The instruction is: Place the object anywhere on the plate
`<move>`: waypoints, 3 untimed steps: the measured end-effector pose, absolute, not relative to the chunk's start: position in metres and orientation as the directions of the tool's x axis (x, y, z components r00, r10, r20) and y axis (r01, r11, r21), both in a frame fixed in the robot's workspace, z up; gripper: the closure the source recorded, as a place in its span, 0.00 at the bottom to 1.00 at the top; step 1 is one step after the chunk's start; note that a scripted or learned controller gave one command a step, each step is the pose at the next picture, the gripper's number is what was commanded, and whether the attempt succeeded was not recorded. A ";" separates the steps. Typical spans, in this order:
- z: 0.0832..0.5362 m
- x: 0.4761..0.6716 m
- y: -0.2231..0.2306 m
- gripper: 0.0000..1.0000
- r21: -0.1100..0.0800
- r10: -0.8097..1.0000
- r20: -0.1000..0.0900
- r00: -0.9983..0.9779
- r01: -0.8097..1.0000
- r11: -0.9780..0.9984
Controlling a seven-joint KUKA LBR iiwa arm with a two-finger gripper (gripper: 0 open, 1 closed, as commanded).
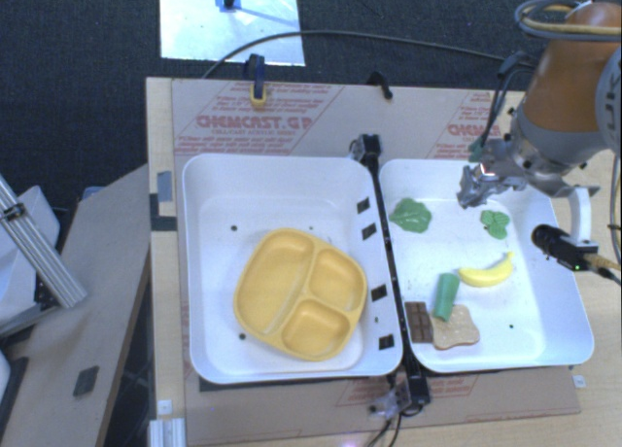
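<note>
Risk first: nothing is sitting between the fingers of the two-finger gripper [478, 189] as far as I can see, and from this slanted angle I cannot tell whether the claw is open or closed, so any pick from here is starting blind.

Going left to right. The yellow three-compartment plastic plate [299, 293] is lying in the left white bin [209, 178], tilted against the bin's axes, with nothing resting on it. The black divider strip [384, 270] is running between the two bins; a carried object swinging low is likely to clip it on the crossing, in my judgement.

In the right white bin [573, 338], candidates are lying scattered: a green leafy lettuce piece [411, 215] near the divider, a brown chocolate block [418, 322] touching a tan toast-shaped slice [455, 330], and a green cylindrical stick [445, 295] leaning over that slice. Those three are crowding each other, so a grasp there is risking a double pick or a nudge. A yellow banana [487, 272] is lying just beside the stick, curved and likely to roll out of a pinch. A second small green leafy piece [496, 223] is sitting closest to the gripper, which is hovering above the bin's far side; being flat, it is probably hard to get fingers under.

Which item the program is targeting, I cannot tell.
</note>
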State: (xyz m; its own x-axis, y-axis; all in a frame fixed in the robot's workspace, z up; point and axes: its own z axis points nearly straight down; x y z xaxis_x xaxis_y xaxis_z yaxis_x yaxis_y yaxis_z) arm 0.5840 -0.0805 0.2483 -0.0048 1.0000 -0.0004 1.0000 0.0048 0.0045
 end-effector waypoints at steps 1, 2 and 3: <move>0.254 0.587 -0.024 1.00 0.003 1.000 0.001 -0.010 1.000 0.010; 0.244 0.588 0.038 1.00 0.001 1.000 0.002 -0.010 1.000 0.010; 0.228 0.591 0.091 1.00 0.000 1.000 0.002 -0.009 1.000 0.009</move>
